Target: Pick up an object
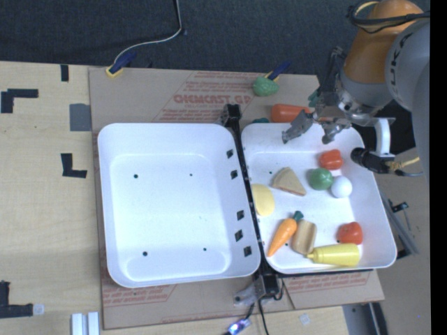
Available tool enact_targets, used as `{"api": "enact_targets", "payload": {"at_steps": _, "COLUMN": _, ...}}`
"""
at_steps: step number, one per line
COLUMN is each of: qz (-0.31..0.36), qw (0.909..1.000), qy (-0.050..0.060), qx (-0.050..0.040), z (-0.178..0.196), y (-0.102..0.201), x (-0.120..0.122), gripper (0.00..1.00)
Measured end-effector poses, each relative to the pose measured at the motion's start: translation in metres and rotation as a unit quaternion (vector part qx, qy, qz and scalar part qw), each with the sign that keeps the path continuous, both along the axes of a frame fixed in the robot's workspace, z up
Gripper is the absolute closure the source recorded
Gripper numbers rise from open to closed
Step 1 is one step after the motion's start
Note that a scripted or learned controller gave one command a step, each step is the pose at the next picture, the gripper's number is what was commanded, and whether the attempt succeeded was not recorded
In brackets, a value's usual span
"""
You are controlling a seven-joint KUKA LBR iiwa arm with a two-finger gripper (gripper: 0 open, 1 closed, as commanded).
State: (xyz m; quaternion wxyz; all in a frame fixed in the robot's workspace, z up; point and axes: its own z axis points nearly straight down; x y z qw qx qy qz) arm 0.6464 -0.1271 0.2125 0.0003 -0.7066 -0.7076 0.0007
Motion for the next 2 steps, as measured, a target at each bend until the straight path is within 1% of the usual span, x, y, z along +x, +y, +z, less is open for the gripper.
{"api": "enact_targets", "payload": {"at_steps": 1, "qz": 0.004, "qw": 1.0000, "qy": 0.001, "qx": 0.0012, "z": -0.031, "y": 0.078, "x": 0.022, "gripper": 0.00}}
{"api": "enact_targets", "payload": {"at_steps": 2, "qz": 0.001, "qw": 1.0000, "qy": 0.000, "qx": 0.0002, "z": -0.018, "y": 0.074, "x": 0.022, "gripper": 1.00}}
